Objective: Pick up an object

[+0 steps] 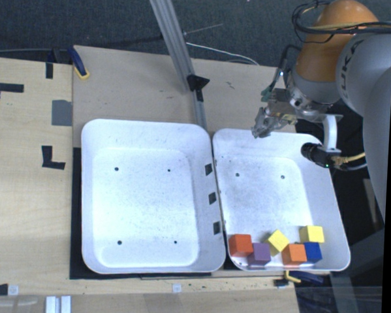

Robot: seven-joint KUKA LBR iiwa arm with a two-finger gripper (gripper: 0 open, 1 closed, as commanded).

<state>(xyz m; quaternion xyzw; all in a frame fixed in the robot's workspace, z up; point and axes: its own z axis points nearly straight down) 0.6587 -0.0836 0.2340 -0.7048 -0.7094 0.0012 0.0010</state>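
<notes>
We find the claw [262,128] over the far rim of the right bin [324,192], near that bin's far left corner, hanging from the grey arm [357,59] with its orange band. We cannot tell how far the claw is open, and we see nothing held in it.

The blocks lie at the opposite, near end of the right bin, well apart from the claw. Along that bin's near wall we note an orange block [240,244] and a purple block [261,253] just beside each other, a yellow block [278,240] next, then a second orange block [294,254] touching a blue block [312,251], with a second yellow block [312,233] just behind the blue one.

The left bin [141,195] adjoins the right bin on the counter [23,196].
</notes>
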